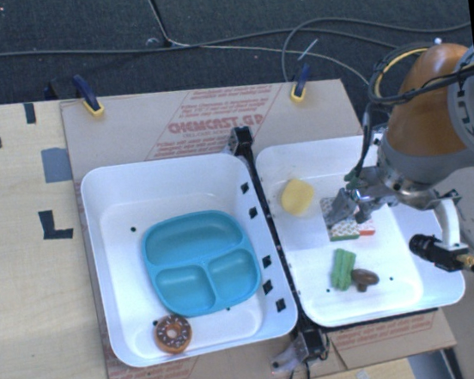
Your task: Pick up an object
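Note:
In the right bin lie a yellow block, a green piece and a small brown piece touching it. A small white packet with red and green marks lies near the bin's middle. My gripper hangs directly over the top edge of that packet and hides part of it. The arm comes in from the right, its orange band above the wrist.
The left bin holds a blue divided plate and a chocolate donut with sprinkles at its front left corner. A black divider runs between the bins. Clamps and cables sit at the back of the board.

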